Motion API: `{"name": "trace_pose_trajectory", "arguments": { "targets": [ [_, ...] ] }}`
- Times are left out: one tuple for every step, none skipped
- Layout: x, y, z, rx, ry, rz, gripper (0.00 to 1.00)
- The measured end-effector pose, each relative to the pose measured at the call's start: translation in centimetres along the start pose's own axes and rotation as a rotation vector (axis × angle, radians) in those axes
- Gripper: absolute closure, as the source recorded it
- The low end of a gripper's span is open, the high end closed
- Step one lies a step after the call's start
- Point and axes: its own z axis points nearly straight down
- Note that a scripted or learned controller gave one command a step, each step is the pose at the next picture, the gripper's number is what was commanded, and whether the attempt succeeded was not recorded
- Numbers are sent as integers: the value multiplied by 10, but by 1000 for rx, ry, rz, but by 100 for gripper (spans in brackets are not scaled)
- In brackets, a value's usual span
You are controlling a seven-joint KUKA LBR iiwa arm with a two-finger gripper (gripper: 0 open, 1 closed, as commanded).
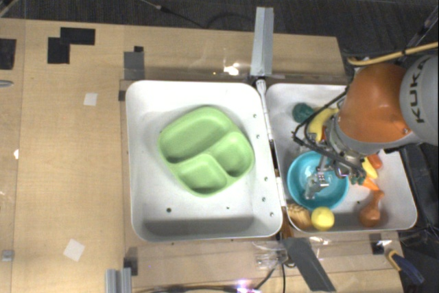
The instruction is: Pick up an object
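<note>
The arm reaches over the right bin [410,213], its orange band [374,106] covering much of the bin's back half. My gripper [319,181] hangs inside the blue bowl [302,178] near the bin's front left. A yellow lemon-like ball [322,218] lies just in front of the bowl. A brownish piece [297,214] sits at its left. A yellow banana shape [317,122] and a dark green item [302,111] lie behind the bowl. Orange pieces [372,169] and a brown pear-like item [370,213] lie to the right.
The left bin [140,168] holds a green divided plate [206,149], tilted across its middle. A grey metal post [262,44] stands behind the wall between the bins. The bench [62,168] is bare wood with black markers at far left.
</note>
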Motion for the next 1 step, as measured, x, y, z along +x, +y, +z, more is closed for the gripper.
{"name": "trace_pose_trajectory", "arguments": {
  "targets": [
    [-72,-44,3,-2,8,175,0]
  ]
}}
